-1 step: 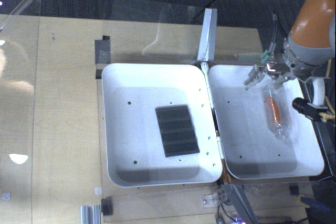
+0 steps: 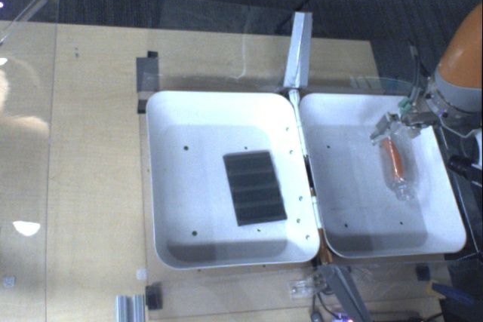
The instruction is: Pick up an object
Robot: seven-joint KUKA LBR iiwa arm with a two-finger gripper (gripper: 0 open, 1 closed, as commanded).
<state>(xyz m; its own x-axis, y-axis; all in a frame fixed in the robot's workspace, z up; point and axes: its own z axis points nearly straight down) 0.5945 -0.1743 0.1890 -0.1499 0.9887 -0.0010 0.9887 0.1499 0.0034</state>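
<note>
A clear plastic tube with an orange core [image 2: 396, 162] lies in the right bin [image 2: 355, 226], towards its far right side, pointing roughly front to back. My gripper [image 2: 398, 122] hangs at the tube's far end, just above or touching it; the grey wrist and orange band [image 2: 462, 56] rise behind it at the right edge. A dark ribbed rectangular pad [image 2: 255, 187] lies flat in the middle of the left bin [image 2: 181, 162], well away from the gripper.
The two white bins meet at a raised divider [image 2: 306, 170]. A metal upright [image 2: 299, 49] stands behind the bins' shared corner. Cables and brackets [image 2: 332, 294] sit at the bench's front edge.
</note>
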